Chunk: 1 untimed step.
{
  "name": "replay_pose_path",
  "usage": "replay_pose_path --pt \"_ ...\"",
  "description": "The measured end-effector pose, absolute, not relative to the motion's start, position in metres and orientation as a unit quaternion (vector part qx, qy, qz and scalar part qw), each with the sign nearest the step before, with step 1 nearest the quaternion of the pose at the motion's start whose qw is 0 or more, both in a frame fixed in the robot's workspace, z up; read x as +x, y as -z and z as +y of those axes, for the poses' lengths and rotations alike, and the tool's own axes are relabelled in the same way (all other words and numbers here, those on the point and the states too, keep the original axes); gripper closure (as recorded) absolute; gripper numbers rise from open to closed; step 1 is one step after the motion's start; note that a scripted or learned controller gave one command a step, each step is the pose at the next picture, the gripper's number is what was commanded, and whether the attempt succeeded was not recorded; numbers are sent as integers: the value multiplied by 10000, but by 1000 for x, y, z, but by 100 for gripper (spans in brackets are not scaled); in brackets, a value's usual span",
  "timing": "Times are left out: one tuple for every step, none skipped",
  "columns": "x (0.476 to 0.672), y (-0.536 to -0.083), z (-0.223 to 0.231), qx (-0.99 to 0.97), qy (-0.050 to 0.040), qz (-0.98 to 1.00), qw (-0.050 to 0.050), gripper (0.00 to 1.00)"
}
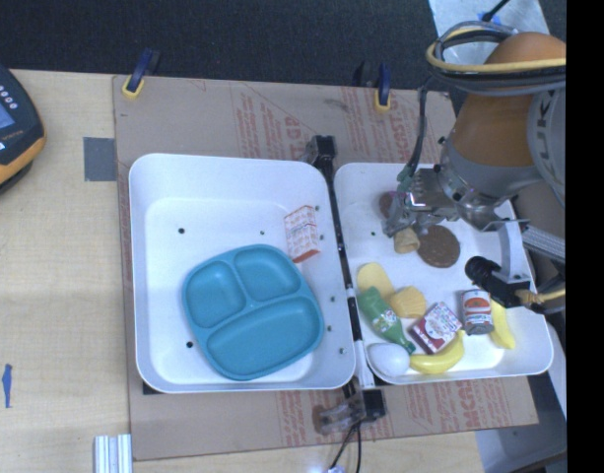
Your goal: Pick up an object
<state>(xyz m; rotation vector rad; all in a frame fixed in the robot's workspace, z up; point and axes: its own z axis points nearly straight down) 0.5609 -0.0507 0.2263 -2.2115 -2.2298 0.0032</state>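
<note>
No lettering anywhere is sharp enough to read.

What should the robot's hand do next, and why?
Probably lower a little onto the small tan piece in the right bin. The gripper hangs just above it, beside the brown round cookie, and nothing shows between its fingers, so no object is picked up yet.

Both bins white: left bin (pixel 159 190), right bin (pixel 359 190). Divided tray (pixel 252 310) plain light blue. Small carton (pixel 302 233) white with red-orange print. Brown disc (pixel 439 246); tan lump (pixel 408 240). Lemon (pixel 372 278) yellow, banana (pixel 439 359) yellow. Bottle (pixel 383 318) green with white label. Egg (pixel 388 360) white. Packet (pixel 437 327) red and white. Can (pixel 477 312) red label, silver top. Arm (pixel 499 106) grey with orange band. Bench (pixel 55 294) pale wood; cardboard mat (pixel 233 126) brown with red print.
</note>
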Motion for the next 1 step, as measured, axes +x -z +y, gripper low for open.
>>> replay_pose_path --pt "536 -247 -15 -7048 -16 -7094 28 100"
